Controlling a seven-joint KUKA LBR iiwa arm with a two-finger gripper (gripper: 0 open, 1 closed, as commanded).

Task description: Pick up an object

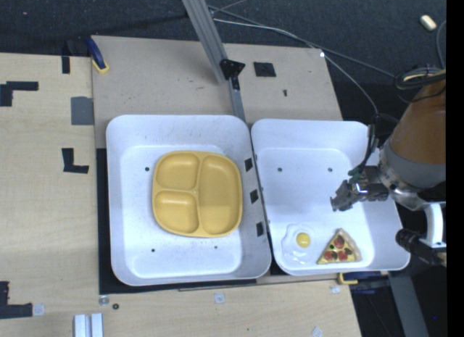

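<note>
In the right bin (304, 147) a toy fried egg (299, 240) and a toy pizza slice (339, 248) lie side by side near the front edge. My gripper (345, 198) hangs over the right part of that bin, just above and behind the pizza slice, apart from both toys. Nothing shows between its dark fingers. A yellow divided plate (197, 193) sits in the middle of the left bin (130, 183).
The arm's grey body with its orange band (424, 125) enters from the right over the right bin's edge. A slanted metal bar (206, 27) crosses the bench behind the bins. Cables run across the dark floor at the back.
</note>
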